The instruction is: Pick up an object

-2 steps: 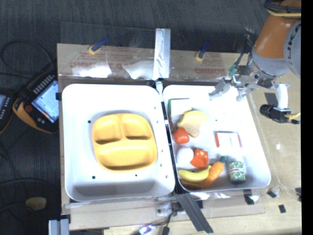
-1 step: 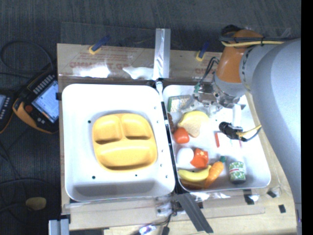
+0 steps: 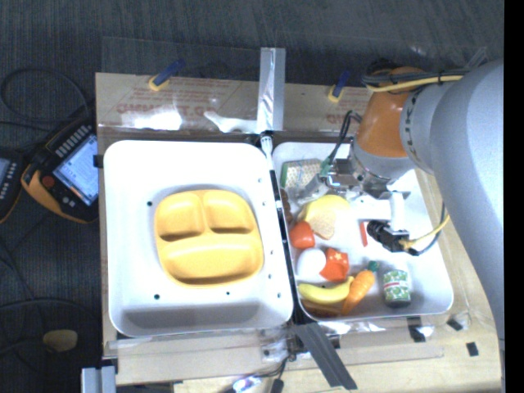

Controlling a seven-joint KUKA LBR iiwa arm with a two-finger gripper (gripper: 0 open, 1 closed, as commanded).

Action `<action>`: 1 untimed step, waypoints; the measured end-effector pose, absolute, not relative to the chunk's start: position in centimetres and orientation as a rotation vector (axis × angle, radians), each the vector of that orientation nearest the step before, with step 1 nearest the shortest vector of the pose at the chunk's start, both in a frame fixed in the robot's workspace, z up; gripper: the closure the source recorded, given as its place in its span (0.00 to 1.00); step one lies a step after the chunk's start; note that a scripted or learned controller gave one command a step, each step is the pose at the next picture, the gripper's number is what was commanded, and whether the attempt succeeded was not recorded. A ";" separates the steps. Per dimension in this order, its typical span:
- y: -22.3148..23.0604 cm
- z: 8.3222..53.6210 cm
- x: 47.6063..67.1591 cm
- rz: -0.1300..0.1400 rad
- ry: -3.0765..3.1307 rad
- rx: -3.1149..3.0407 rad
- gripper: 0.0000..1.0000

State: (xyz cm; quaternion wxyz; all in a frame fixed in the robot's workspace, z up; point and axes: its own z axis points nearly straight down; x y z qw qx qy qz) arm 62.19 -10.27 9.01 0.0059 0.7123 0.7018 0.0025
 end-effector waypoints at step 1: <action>-8.2 18.3 58.8 -0.002 2.434 1.986 0.00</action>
